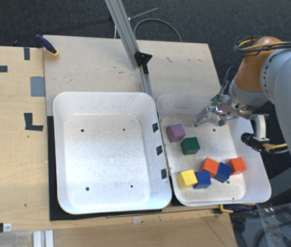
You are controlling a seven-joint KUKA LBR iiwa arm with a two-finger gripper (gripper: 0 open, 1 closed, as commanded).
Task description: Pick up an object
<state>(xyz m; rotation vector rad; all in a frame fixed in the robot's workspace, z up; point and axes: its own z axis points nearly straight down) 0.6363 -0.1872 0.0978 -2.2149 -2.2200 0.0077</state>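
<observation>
The pincer (210, 115) is hovering over the upper part of the right bin (253, 189), its two thin fingers splaying apart with nothing between them. The blocks are lying below and to the left of it, all inside that same bin and apart from the fingertips. The purple block (175, 132) is sitting nearest, with the green block (190, 145) just beside it toward the near edge. Farther down, a yellow block (187, 178), two blue blocks (202, 179) (222, 172) and two orange blocks (210, 165) (237, 164) are crowding together, several touching. The second blue block is partly covering its orange neighbour, so their edges are hard to separate. The arm's (269, 76) upper part is running off the view's right side. The left bin (104, 153) is sitting beside the right one on the surface (11, 138). The blocks are looking like small, plain, solid-coloured cubes.
</observation>
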